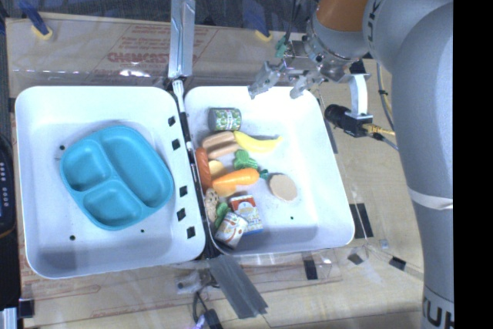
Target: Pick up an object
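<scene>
Left bin: a shallow white plastic bin (31, 166) held a light-blue plastic tray with three compartments (115, 176), lying at a slant.

Divider: a grey metal bar (182, 35) stood above the seam between the two bins.

Right bin: a second shallow white plastic bin (316, 189) held the candidate objects, clustered against its left wall.

Objects, left to right: a small green-labelled can (225, 119) lay near the far edge; a brown toy hot dog bun (219, 142) lay beside a yellow toy banana (256, 142); an orange toy carrot with green top (236, 179) lay below them; small printed cartons (239, 218) sat near the front; a round tan disc (283, 186) lay slightly apart to the right.

Gripper: the two-finger metal gripper (281, 86) hung above the far rim of the right bin, its fingers spread apart with nothing between them.

Step in hand: judged to be the approach, no object yet grasped.

Next move: a descent toward one object was called for; the can and banana lay nearest, while the tan disc stood clearest of its neighbours.
</scene>
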`<state>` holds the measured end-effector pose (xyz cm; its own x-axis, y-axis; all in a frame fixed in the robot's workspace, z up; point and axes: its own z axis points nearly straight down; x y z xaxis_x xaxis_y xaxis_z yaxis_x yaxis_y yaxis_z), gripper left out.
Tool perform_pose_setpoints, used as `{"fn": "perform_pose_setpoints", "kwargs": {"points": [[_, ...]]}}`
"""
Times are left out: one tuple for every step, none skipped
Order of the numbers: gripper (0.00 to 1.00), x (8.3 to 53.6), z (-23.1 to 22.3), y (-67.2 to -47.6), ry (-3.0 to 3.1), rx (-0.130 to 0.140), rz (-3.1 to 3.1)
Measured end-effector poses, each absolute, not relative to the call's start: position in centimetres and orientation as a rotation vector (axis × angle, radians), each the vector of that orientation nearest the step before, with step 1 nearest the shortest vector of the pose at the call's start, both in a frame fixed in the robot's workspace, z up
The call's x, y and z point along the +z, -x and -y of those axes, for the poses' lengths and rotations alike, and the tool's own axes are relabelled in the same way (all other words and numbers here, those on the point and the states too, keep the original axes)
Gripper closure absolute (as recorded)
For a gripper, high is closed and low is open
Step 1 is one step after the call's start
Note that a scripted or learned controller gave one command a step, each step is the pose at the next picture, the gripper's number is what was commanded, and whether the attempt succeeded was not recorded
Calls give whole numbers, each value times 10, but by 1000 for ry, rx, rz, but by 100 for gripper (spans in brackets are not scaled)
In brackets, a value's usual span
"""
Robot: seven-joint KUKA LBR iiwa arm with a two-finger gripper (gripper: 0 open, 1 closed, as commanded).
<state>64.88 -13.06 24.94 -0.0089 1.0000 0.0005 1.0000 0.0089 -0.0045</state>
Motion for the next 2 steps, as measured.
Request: {"fn": "perform_pose_setpoints", "kwargs": {"points": [[0, 129, 113, -613, 2094, 14, 2326], [0, 93, 118, -634, 1842, 0, 2543]]}}
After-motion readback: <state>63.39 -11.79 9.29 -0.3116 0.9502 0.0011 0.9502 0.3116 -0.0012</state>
